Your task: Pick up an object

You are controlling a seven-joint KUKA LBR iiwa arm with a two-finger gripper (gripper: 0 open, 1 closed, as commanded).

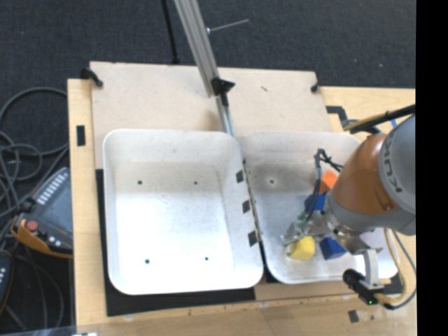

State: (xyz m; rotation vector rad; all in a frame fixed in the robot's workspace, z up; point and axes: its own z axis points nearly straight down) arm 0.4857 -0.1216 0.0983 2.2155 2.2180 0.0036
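Objects: yellow piece (303, 248), blue blocks (331, 247) and orange piece (327, 180) crowd the right bin (280, 159).
Gripper (308, 224): low over the cluster; grip state cannot be told.
Risk: tight packing may mean it nudges neighbours or comes up empty.

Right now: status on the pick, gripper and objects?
Arm low over right bin, wrist hiding gripper. Yellow object and blue block lie beside it. No grasp confirmed.

Small yellow rounded object (302, 248) near the front of the right bin, blue block (332, 248) just beside it, orange piece (327, 180) and another blue piece (316, 203) behind, partly under my arm
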